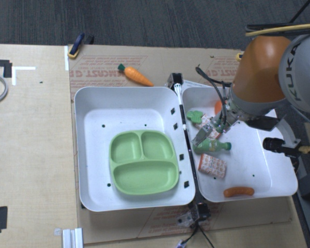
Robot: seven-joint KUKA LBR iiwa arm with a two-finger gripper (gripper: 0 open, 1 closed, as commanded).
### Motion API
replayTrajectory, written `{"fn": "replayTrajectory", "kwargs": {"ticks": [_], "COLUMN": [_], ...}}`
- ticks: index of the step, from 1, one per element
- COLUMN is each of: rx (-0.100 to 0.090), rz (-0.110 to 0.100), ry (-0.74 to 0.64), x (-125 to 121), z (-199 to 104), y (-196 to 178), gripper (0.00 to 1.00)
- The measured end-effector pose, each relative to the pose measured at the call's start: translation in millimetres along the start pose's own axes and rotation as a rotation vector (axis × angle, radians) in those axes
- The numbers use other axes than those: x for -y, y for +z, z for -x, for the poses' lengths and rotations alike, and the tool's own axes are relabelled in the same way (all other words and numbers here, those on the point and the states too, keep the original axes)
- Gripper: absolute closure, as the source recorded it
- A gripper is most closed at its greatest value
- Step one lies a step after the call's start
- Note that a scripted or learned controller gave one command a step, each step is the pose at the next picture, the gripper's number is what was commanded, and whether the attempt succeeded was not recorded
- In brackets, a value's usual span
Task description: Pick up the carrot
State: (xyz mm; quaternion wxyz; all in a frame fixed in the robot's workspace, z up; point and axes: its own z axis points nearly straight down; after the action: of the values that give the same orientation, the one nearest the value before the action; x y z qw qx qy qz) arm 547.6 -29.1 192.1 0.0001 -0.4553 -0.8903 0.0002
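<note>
Readable writing: "KUKA" in dark letters on the grey arm [294, 61] at the right edge, partly cut off; red print on the cardboard sheet [160, 61] under the bins, upside down, too garbled to read. The small carton [212, 165] in the right bin [268, 180] has red-and-white print, not legible. The arm comes in from the right, orange band above the wrist, wrist tilted down and left over the right bin. End effector [213, 129] sits low, near that bin's left wall, right above the green bottle [212, 146]; whether it is apart or together, cannot tell. Carrot [135, 75] lies outside both bins, on the cardboard just behind the left bin [93, 138], green top pointing left, well apart from the end effector. Left bin holds a green divided plate [143, 162]. Right bin also has a green toy piece [195, 117], an orange sausage-like piece [238, 191] near the front wall, and a small orange bit [218, 107] by the wrist. Blue marker [76, 44] at the tabletop's back edge.
</note>
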Motion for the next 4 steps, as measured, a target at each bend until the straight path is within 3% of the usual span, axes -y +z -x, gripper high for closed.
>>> {"fn": "replayTrajectory", "kwargs": {"ticks": [1, 2, 3, 4], "rx": [0.001, 0.001, 0.002, 0.003], "rz": [0.001, 0.002, 0.003, 0.003], "ry": [-0.321, -0.588, -0.809, -1.038], "x": [-5.6, -50.9, -66.6, -142.4], "z": [-36.3, -119.7, -209.9, -162.4], "y": [-0.3, -0.3, -19.0, -89.2], "gripper": [0.00, 0.00, 0.00, 0.00]}}
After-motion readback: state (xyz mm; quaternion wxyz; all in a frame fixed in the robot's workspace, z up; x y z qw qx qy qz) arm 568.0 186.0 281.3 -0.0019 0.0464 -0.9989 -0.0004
